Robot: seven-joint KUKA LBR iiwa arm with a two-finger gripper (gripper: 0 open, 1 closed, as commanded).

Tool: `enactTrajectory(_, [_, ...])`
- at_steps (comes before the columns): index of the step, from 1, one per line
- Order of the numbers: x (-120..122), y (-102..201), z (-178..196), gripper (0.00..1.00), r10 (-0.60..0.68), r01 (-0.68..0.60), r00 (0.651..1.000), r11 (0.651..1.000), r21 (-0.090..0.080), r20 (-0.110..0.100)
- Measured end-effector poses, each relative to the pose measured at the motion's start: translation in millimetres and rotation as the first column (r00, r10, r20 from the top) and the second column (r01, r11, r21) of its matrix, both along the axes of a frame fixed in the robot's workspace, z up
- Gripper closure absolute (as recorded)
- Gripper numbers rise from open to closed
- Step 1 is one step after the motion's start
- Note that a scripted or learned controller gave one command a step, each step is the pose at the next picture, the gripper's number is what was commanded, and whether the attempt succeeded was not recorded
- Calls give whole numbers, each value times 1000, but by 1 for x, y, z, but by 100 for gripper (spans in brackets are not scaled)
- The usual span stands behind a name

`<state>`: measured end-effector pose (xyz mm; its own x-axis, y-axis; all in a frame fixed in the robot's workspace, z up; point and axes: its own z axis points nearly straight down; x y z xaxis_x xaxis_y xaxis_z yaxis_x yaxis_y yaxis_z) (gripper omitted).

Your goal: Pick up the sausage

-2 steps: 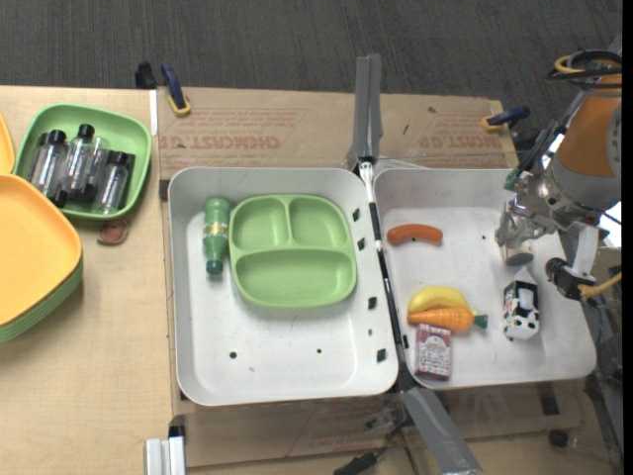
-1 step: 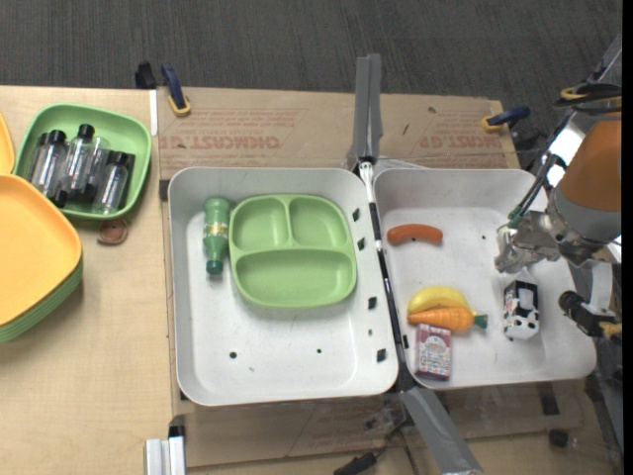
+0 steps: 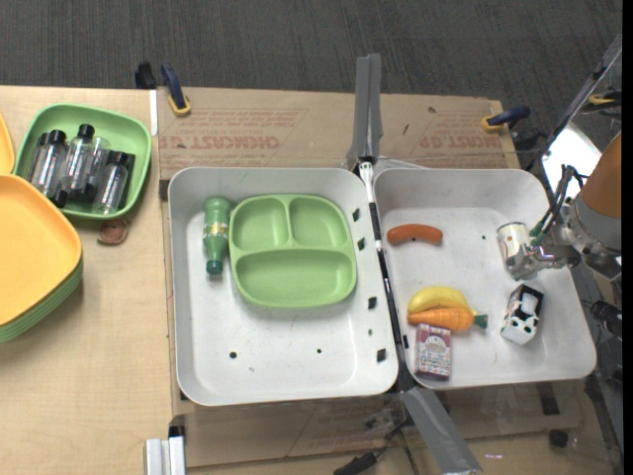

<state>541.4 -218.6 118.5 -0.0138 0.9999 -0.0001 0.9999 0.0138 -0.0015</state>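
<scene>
One sausage (image 3: 414, 234) in the right bin (image 3: 475, 196), up and left of the single banana (image 3: 437, 300). One carrot (image 3: 447, 318), one carton (image 3: 433, 351) below. Gripper (image 3: 529, 255) right of sausage; grip unclear.

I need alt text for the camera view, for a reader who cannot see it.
A sausage lies at the back of the right bin, with the gripper to its right. Nearer the front are a banana and a carrot; the left bin holds a green tray.
</scene>
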Motion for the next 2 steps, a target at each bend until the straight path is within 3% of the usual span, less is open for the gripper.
enactTrajectory(1, [58, 30, 22, 100, -237, 237, 972, 972, -2, 0])
enactTrajectory(2, [33, 10, 1, 100, -119, 119, 993, 993, 3, 1])
